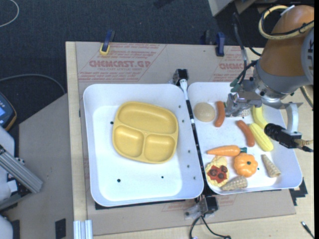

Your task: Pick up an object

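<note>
Sitting in the left bin (94, 148) is a glossy yellow three-part plate (145, 132), while the right bin (291, 176) holds toy food: a beige bun (204, 111), two sausages (220, 113), a corn cob (260, 130), a carrot (224, 151), a pumpkin (245, 164), a pizza slice (218, 172) and two cones (270, 166). The nearer sausage lies close beside the gripper (236, 107), its long axis running up and down the bin. Whether the gripper is spread or pinched cannot be told.
</note>
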Controlling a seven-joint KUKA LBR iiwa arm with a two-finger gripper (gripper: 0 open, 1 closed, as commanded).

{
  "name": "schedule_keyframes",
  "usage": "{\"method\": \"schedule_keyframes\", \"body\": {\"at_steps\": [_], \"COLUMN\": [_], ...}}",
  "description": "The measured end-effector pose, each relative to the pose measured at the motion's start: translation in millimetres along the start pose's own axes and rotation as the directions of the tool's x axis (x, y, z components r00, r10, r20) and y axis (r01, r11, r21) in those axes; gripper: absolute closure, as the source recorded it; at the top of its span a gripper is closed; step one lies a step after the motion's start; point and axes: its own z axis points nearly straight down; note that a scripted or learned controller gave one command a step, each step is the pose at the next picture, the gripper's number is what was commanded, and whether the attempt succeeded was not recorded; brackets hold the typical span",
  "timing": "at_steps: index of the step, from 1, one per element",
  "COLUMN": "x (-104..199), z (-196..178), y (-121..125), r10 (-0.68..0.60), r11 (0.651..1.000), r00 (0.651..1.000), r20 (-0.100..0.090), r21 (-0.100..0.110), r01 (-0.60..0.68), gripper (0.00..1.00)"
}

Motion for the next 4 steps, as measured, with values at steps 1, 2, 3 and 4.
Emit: {"method": "schedule_keyframes", "body": {"at_steps": [1, 2, 3, 4], "x": [47.6, 88.8, 148.4, 150.7], "z": [-3.1, 5.1, 8.7, 7.7], "y": [-4.7, -20.8, -39.4, -33.8], "r10": [0.001, 0.001, 0.0, 0.004], "r11": [1.0, 1.0, 1.0, 1.0], "r00": [1.0, 1.0, 1.0, 1.0], "r20": [0.0, 0.0, 0.001, 0.002], "r21": [0.001, 0.003, 0.003, -0.002], "r01": [-0.001, -0.001, 0.0, -0.004], "gripper": [1.0, 1.0, 1.0, 1.0]}}
